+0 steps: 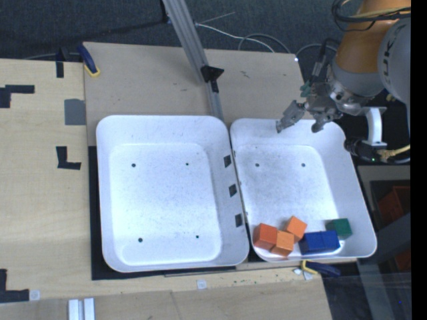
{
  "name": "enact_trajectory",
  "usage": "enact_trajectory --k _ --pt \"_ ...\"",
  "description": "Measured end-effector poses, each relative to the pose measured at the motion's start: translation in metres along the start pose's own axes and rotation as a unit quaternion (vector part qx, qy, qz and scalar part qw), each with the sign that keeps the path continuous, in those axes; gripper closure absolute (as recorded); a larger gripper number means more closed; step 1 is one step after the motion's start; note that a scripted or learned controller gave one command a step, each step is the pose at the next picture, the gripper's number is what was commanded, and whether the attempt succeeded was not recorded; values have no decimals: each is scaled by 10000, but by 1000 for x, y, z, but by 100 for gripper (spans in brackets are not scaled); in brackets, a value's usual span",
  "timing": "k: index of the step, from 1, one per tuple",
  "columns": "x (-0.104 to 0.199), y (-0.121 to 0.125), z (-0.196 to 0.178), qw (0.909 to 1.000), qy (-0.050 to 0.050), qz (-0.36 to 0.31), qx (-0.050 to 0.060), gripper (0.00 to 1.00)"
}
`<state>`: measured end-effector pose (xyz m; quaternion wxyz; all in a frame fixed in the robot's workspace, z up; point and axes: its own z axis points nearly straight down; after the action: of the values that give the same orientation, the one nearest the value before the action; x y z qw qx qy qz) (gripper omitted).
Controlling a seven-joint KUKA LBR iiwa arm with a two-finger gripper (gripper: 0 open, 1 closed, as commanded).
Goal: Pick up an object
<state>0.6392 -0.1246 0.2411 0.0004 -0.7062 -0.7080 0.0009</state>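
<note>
Two shallow white bins sit side by side on the bench [160, 79], both of smooth moulded plastic with rounded corners and a faint dark speckle across their floors. The left bin [107, 179] and the right bin [333, 172] touch along their inner rims, where three small dark clips line the seam.

Five small blocks are gathered at the near edge of the right bin. Three are orange: an orange cube [266, 235] on the left, a second orange block [285, 243] just beside it, and a third orange block [296, 227] tilted on a corner behind them. One blue block [319, 243], longer and flatter than the rest, lies to their right, and one green cube [341, 228] stands at its far end, close to the bin wall. All have flat matte faces and crisp edges.

The pincer [299, 121] hangs over the far rim of the right bin, well apart from the blocks, its two dark metal fingers spread apart with nothing between them. One slanted grey metal rail [190, 42] crosses the bench behind the bins.
</note>
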Motion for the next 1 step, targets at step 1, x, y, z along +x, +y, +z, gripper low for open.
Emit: enact_trajectory --k 1 --pt "28 -38 65 10000 14 2 43 0"
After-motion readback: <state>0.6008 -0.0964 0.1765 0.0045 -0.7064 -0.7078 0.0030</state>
